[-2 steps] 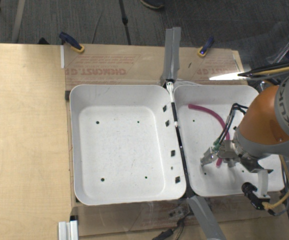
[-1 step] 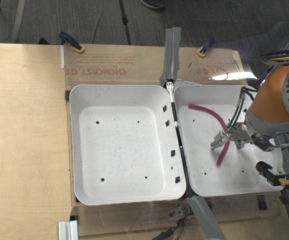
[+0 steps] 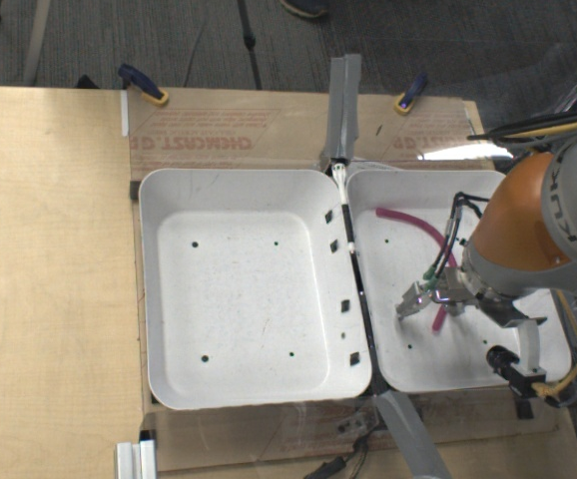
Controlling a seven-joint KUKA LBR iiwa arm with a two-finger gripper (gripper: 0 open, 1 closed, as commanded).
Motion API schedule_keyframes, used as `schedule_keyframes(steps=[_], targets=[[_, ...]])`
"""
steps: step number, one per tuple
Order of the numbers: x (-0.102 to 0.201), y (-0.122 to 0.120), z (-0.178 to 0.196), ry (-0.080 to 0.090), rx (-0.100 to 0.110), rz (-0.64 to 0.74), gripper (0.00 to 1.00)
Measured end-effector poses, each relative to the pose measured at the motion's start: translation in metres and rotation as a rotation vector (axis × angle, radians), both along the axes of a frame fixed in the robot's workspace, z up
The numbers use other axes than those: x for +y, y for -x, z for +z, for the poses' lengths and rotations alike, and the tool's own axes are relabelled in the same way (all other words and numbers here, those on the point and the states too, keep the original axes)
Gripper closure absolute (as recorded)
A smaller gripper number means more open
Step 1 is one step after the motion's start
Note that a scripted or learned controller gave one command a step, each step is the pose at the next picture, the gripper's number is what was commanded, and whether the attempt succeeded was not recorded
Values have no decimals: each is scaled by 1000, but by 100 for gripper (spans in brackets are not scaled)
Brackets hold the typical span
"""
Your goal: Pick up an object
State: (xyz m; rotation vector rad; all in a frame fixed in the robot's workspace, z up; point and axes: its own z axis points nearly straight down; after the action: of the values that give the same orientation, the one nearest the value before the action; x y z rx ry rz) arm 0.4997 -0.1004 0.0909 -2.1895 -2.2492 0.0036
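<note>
Locate the claw (image 3: 420, 304) first: you will find it low inside the right bin (image 3: 398, 362), near that bin's middle, at the end of the grey arm (image 3: 558, 218) that enters from the right with its orange band above the wrist.

Claw state: the metal fingers point left and slightly down, toward the divider between the bins. You cannot tell from this view whether they are spread or pressed together, because the wrist body hides their roots and the tips blur into one grey shape.

Task object: a pink strip (image 3: 423, 228) (thin, curved, flexible-looking) lies in the right bin. Its upper end sits up and to the left of the claw, close to the bin's rear wall. From there it bends down and to the right, passes behind the claw's cabling, and shows again as a short pink end just below and to the right of the fingertips. You cannot confirm that any part of it sits between the fingers; treat contact as undetermined.

Surroundings relative to the claw:
- The left bin (image 3: 169, 367) lies well to the left, past the divider.
- Two clamps, one (image 3: 141, 83) far up-left and one (image 3: 410, 93) straight up, grip the cardboard sheet (image 3: 229, 138) behind the bins.
</note>
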Motion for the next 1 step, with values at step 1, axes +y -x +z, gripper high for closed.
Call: schedule_keyframes(steps=[1], targets=[[-84, -34, 0, 1, -2, 20, 0]])
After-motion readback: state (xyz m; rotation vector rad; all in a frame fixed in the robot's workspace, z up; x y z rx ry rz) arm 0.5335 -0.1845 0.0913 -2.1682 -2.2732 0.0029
